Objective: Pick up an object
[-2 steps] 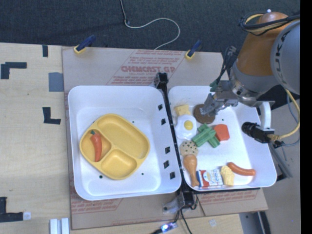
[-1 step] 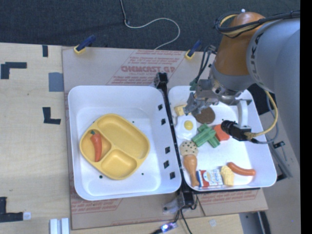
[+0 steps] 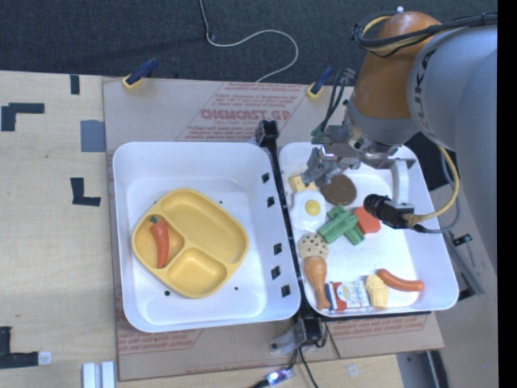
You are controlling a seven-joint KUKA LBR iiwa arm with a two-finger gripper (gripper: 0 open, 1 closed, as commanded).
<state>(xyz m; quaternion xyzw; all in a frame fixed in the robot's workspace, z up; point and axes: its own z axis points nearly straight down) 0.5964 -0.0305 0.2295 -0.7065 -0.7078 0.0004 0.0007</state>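
Note:
My gripper [image 3: 321, 170] hangs low over the far left part of the right bin [image 3: 432, 253], just above and left of a brown patty [image 3: 340, 191]. A small yellow cheese piece [image 3: 296, 183] lies right beside it, and a fried egg [image 3: 311, 209] sits just in front. Further toward the front lie a green block [image 3: 342, 226], a red piece [image 3: 370, 223], a speckled cookie [image 3: 312, 246], a drumstick [image 3: 316, 275], a small carton [image 3: 349, 295], a yellow corn piece [image 3: 376, 291] and a sausage [image 3: 400, 281]. Nothing is visibly held.
The left bin [image 3: 194, 160] holds a yellow divided tray [image 3: 202, 233] with a red chili pepper [image 3: 160, 239] in its left compartment. A black divider with clips [image 3: 276, 208] runs between the bins. The arm's cable and a black fitting [image 3: 388, 208] hang over the right bin.

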